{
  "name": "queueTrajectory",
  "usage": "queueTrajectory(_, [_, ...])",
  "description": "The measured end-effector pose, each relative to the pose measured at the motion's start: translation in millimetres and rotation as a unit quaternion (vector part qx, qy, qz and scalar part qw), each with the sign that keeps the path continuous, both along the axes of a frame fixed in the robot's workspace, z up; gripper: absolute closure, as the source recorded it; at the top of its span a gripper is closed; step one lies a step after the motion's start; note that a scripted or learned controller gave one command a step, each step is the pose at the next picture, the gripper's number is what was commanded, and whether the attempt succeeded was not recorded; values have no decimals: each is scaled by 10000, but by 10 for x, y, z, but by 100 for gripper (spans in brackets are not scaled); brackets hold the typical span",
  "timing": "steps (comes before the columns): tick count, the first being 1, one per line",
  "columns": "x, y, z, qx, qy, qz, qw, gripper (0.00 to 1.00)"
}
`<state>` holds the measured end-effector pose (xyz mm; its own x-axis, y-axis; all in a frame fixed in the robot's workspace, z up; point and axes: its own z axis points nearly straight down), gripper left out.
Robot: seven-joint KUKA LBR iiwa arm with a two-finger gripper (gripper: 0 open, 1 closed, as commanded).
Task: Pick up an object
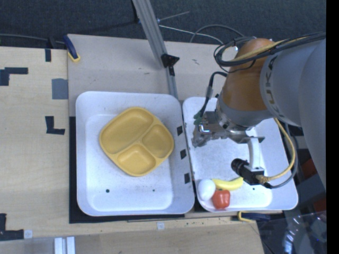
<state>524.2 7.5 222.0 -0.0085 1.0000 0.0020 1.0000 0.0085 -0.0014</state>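
A yellow divided plate [136, 140] lies in the left bin [90, 194]. In the right bin [280, 194], at its near left corner, sit a white egg-like ball [206, 187], a yellow banana [229, 183] and a red pepper-like object [221, 198], close together. My gripper [201, 136] hangs over the left side of the right bin, above and apart from these three objects. The arm's body hides much of the bin's far half.
A metal pole [153, 33] slants across the bench behind the bins. Black cables [265, 179] and a black fitting [242, 168] trail from the wrist over the right bin. A narrow wall [186, 157] separates the two bins.
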Motion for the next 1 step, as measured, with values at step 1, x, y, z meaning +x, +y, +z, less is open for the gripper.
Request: queueTrajectory(1, [177, 451, 49, -2, -4, -8, 10000, 100])
